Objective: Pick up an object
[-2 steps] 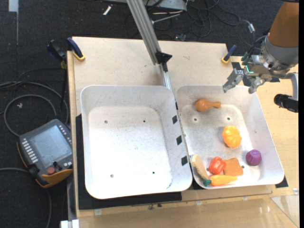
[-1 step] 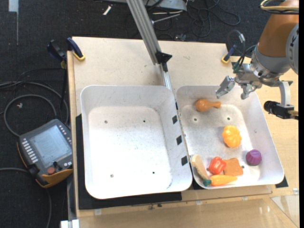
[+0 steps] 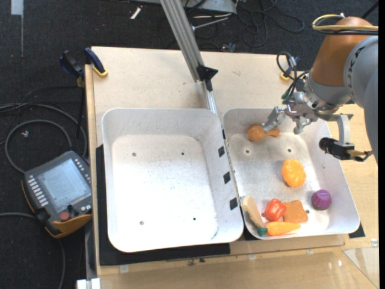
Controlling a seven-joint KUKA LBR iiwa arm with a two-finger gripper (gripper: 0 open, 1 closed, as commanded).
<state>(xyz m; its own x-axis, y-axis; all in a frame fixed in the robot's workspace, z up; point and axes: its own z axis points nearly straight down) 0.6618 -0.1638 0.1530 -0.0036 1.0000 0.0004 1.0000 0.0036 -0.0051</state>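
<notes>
Right now the claw (image 3: 287,120) hangs over the back of the right bin (image 3: 337,224), its two fingers spread apart with nothing between them. An orange-brown ball (image 3: 257,133) lies just to the left of the claw, near the bin's back wall, and seems the likeliest thing to be picked, though that is only a guess.

Risks, as I judge them: the ball is round and sits beside the fingers, not between them, so a closing move from this spot could nip its edge and send it rolling toward the middle wall. Coming down too close to the back wall could also catch a finger on the rim.

Measured from that ball, the room is uneven. Behind it the wall is near; to its left the divide between the bins is close. In front of it lies bare floor, then a yellow pepper (image 3: 293,173). Farther forward a purple piece (image 3: 321,199) sits near the right wall, and a red pepper (image 3: 274,209), an orange block (image 3: 295,212) and a carrot (image 3: 281,227) crowd the front corner, touching one another and hard to separate. The left bin (image 3: 114,125) lies beyond the divide
</notes>
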